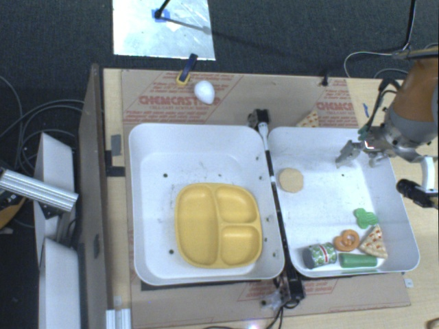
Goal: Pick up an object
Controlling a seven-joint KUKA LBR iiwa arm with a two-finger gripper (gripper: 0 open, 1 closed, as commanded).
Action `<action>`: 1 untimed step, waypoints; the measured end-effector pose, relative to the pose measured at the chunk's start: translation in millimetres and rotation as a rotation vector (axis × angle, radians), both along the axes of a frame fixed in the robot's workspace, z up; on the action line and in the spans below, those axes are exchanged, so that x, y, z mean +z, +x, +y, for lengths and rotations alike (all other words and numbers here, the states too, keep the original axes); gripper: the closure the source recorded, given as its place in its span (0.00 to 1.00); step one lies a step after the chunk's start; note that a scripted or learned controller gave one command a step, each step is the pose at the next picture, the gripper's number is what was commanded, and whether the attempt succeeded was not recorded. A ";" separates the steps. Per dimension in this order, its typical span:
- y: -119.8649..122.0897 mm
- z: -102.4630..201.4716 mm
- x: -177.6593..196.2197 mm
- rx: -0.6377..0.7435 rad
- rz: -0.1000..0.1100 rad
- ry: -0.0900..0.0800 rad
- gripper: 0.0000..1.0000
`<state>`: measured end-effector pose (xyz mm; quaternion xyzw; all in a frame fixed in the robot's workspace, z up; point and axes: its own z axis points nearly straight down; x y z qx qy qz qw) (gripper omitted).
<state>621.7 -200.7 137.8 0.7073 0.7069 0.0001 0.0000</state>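
In the right bin [322, 204], a round tan cookie [291, 180] lies near the left wall. Clustered at the front right corner are a green-labelled can [320, 255], an orange pretzel [348, 240], a pizza slice [374, 242], a green leafy piece [365, 218] and a green pod [358, 260]. My gripper [362, 153] hangs over the bin's back right part, open, with nothing between its fingers. It is well behind the cluster and to the right of the cookie.
The left bin [158, 156] holds a yellow divided plate [218, 223]. Behind the bins, a white egg shape [204, 91] and a small yellow and blue item [185, 70] lie on the cardboard. A black part [417, 192] juts over the right bin's right rim.
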 end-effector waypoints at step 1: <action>46.1 -1.6 -53.9 0.006 -0.006 -0.001 0.00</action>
